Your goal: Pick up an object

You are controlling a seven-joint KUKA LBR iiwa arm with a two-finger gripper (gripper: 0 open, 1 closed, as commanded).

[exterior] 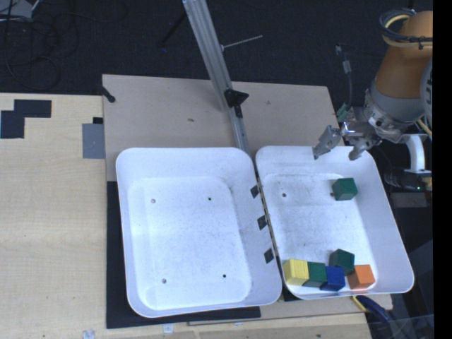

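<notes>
My gripper (341, 145) hangs over the far rim of the right bin (385, 189), its two grey fingers spread open with nothing between them. A dark green block (345, 188) lies alone on the bin floor, a short way in front of the gripper. At the near edge of the same bin sits a cluster of blocks: yellow (296, 270), green (316, 272), blue (334, 278), dark green (342, 259) and orange (361, 277).
The left bin (134, 210) lies beside the right one, joined by black clips along the shared rim. A slanted aluminium rail (214, 62) rises behind the bins. Cables run at the far right near the arm.
</notes>
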